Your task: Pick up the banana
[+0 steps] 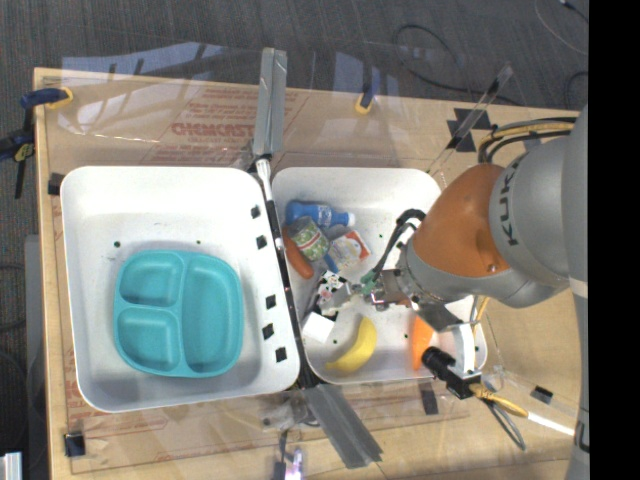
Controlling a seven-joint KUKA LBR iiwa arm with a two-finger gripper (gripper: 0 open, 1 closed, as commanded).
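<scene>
The yellow banana [356,347] lies curved near the front wall of the right bin [400,183]. My gripper [338,290] hangs low over the middle of that bin, just behind and slightly left of the banana. The grey arm with its orange band [458,236] comes in from the right and hides the bin's right part. Nothing shows held in the gripper.
Packed at the back left of the right bin are a blue bottle [318,213], a green and red can [309,238] and an orange item [298,259]. An orange piece [420,335] lies right of the banana. The left bin [90,198] holds a teal divided plate [180,311].
</scene>
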